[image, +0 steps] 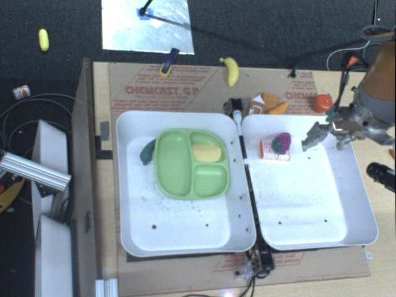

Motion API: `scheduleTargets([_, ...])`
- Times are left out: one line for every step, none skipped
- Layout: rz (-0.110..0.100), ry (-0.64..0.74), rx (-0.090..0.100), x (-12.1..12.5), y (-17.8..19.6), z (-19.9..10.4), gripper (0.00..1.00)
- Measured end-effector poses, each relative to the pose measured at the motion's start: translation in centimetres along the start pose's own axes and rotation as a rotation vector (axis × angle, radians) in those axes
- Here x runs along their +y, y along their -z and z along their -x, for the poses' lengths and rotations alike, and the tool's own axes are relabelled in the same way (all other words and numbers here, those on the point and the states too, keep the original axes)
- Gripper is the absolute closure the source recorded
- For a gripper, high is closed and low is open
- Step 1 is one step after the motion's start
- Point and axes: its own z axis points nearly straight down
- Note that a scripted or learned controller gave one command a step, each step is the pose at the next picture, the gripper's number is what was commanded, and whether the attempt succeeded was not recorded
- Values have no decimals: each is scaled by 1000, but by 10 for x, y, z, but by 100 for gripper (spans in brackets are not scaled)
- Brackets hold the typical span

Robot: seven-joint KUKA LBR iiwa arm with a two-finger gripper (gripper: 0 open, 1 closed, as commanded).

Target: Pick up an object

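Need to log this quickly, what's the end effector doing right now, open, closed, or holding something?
End effector: open, holding nothing, over the right bin, right of the purple grapes.

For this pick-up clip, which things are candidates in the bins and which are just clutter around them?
In play: gripper; purple grapes and small carton in the right bin; green divided plate, yellow piece and dark green item in the left bin.
Lying about: banana, tomato, carrot.

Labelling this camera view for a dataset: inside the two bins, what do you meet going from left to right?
Dark green item → green divided plate → small box with a purple item on it → the claw.
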Motion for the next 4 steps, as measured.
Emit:
scheduleTargets([-1, -2, -1, 52, -78, 25, 0])
scheduleTargets([5, 3, 3, 84, -187, 2, 0])
scheduleTargets([9, 0, 4, 98, -181, 17, 0])
scheduleTargets([12, -1, 3, 116, -180, 42, 0])
